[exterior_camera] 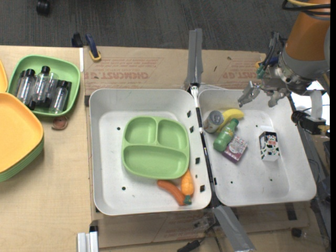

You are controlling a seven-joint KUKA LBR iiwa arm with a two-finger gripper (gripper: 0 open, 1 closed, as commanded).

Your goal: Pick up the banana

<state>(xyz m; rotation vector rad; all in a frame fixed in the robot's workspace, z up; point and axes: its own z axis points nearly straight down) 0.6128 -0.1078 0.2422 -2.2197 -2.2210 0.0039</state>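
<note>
The yellow banana [233,113] lies in the right bin [294,188], near its far left part, between a grey can [213,121] and a green bottle [224,133] that touches it. My gripper [261,95] hangs over the bin's far edge, to the right of the banana and apart from it. Its two fingers are spread open, and nothing sits between them.
Also in the right bin are a purple packet [234,148] and a white carton with black spots [269,145]. The left bin [102,193] holds a green divided plate [155,147] and two carrots [178,189]. A green tray of bottles [44,85] and orange plates [18,135] sit far left.
</note>
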